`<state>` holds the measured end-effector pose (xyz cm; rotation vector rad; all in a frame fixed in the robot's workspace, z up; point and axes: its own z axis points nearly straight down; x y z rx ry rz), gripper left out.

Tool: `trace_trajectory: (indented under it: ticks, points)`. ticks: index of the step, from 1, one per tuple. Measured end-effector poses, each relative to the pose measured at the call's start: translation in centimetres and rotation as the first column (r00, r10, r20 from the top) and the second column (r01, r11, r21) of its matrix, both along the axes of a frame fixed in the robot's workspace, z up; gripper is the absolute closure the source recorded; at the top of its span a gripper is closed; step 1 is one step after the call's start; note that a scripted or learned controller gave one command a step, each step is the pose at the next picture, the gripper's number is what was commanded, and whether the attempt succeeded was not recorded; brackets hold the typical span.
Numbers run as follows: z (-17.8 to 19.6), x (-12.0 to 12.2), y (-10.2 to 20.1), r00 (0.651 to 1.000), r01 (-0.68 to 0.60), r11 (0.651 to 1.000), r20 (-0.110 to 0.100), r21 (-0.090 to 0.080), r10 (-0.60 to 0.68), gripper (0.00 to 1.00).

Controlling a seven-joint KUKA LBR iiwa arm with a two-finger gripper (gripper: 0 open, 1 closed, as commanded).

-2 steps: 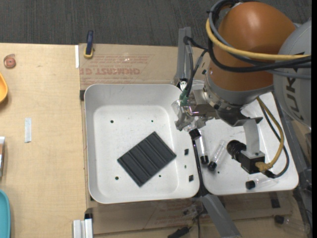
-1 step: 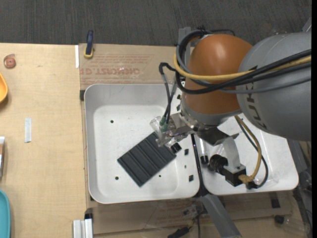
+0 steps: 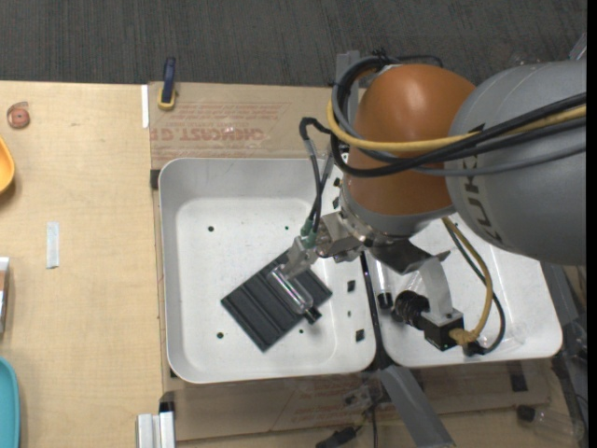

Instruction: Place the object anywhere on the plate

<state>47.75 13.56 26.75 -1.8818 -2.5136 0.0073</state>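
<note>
In the left bin (image 3: pixel 187 250), lower middle, a dark ribbed plate (image 3: pixel 266 308) lies flat at a diagonal. The gripper (image 3: pixel 300 292) sits over the plate's right end, touching or just above it. Finger state: cannot tell. Arm (image 3: pixel 438 147) overhangs both bins.

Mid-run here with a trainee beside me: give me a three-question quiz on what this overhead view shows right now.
1. True or false: the dark ribbed plate lies in the left bin.
2. The gripper is: A) above the plate's right end; B) over the bare wooden bench; C) over the right bin.
3. Fill in: the band above the arm's wrist is ____.

Key:
1. True. The plate lies at a slant on that bin's floor.
2. A. It sits at the plate's right end, next to the wall between the bins.
3. Orange, with yellow and black cables looped across it.
</note>
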Motion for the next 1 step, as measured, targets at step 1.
trace_trajectory:
  ticks: [1]
  points:
    - [5.82,4.70,2.82,0.989,0.148,0.989,0.002,-0.001,-0.148,0.00]
